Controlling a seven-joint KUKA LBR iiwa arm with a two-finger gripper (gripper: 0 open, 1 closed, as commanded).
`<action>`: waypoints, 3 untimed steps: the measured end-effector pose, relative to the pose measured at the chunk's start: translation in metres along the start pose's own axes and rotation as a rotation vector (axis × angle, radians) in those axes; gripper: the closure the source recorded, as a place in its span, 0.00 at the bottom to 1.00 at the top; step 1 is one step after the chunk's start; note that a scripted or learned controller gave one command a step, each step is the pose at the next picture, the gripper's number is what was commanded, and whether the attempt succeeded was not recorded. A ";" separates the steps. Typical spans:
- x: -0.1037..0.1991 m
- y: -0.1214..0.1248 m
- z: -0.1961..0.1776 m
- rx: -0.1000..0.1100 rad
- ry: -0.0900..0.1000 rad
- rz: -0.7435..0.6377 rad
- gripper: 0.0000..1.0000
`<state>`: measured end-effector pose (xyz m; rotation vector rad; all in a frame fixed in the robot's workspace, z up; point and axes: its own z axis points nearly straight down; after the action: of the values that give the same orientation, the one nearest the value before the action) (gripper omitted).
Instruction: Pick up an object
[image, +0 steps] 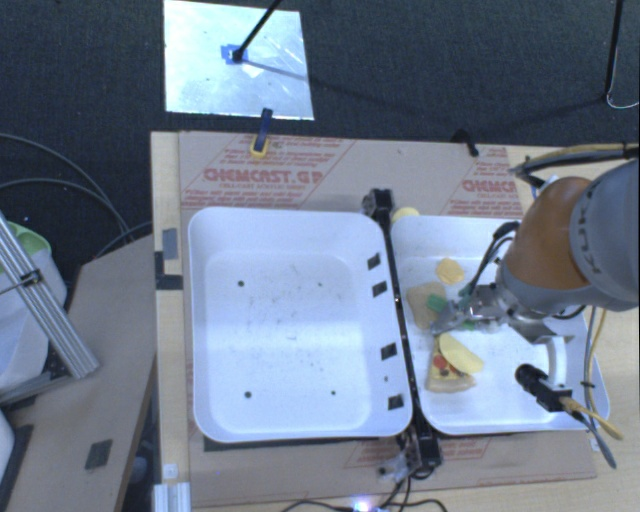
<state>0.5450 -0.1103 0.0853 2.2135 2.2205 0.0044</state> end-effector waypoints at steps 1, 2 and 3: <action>0.021 -0.052 0.001 0.010 0.004 0.003 0.00; 0.027 -0.059 0.001 0.007 0.004 0.002 0.00; 0.027 -0.056 -0.010 0.001 0.003 0.002 1.00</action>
<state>0.4886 -0.0839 0.0953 2.2184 2.2201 0.0065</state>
